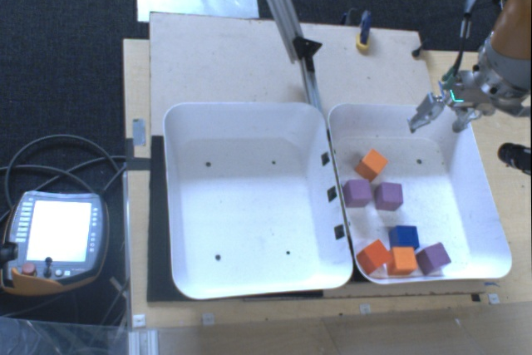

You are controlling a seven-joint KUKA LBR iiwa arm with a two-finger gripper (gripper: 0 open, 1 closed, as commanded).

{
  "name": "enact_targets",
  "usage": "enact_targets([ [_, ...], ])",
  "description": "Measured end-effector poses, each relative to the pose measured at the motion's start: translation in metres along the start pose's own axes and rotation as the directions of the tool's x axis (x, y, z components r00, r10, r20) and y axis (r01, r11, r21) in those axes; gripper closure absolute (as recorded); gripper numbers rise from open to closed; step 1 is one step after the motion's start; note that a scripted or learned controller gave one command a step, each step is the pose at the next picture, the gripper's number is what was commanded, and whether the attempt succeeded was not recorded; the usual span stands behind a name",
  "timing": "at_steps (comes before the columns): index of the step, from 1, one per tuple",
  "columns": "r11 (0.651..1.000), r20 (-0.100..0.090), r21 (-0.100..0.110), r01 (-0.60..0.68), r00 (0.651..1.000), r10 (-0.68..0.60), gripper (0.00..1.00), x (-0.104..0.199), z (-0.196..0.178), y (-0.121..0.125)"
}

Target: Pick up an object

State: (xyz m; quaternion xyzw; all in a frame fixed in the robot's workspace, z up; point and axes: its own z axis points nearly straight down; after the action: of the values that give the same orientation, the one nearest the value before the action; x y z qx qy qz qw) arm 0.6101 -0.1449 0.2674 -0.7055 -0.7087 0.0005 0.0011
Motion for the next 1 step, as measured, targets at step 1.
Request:
enact_targets([
  [1,1.0,0.001,-0.004,0.001,1.0,-0.001,0.0,0.0001,-0.0022,0.0006],
])
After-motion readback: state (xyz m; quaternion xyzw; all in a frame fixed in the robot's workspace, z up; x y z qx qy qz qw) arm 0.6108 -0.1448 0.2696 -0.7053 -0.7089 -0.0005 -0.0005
